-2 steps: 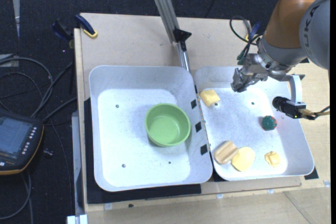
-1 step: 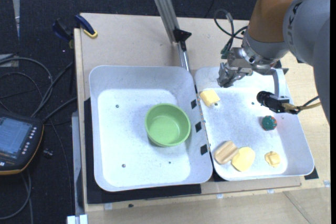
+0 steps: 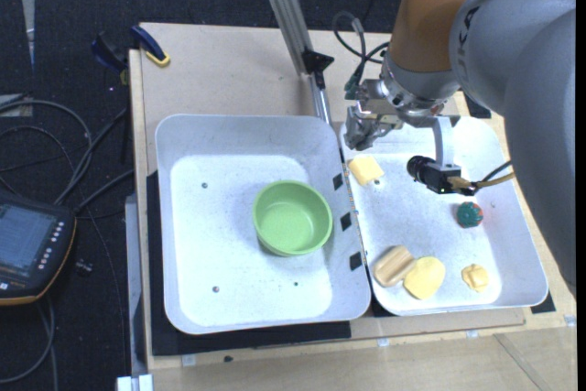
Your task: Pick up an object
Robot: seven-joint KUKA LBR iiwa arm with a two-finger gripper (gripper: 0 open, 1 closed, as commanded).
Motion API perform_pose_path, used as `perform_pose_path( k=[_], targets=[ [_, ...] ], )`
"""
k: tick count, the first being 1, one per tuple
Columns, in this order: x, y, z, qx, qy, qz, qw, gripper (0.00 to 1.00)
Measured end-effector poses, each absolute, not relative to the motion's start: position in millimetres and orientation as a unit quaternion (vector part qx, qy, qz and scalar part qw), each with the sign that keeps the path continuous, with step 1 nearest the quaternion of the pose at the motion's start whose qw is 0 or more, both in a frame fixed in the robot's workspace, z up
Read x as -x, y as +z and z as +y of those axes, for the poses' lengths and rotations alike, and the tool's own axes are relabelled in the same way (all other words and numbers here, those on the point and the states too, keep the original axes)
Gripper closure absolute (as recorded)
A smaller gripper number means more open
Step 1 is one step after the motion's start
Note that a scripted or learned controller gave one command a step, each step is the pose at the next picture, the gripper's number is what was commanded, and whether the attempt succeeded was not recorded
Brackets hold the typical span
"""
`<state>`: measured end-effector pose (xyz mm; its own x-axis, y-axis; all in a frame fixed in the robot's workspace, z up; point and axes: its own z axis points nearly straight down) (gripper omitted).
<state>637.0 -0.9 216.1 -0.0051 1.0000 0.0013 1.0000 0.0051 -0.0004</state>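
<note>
Your claw hangs over the far left corner of the right bin; you cannot tell how it is set from here. Just near of it lies a pale yellow block. Further toward you sit a tan piece, a yellow lump, a small yellow piece and a teal ball. The left bin holds a green bowl.

Open floor surrounds the green bowl in the left bin; the right bin's front holds three crowded yellow pieces
</note>
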Motion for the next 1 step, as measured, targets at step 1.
perform_pose_path(
  k=[1],
  targets=[
    [-631.9,222.9,53.2,0.705,-0.0006,-0.709,0.000,1.00]
  ],
)
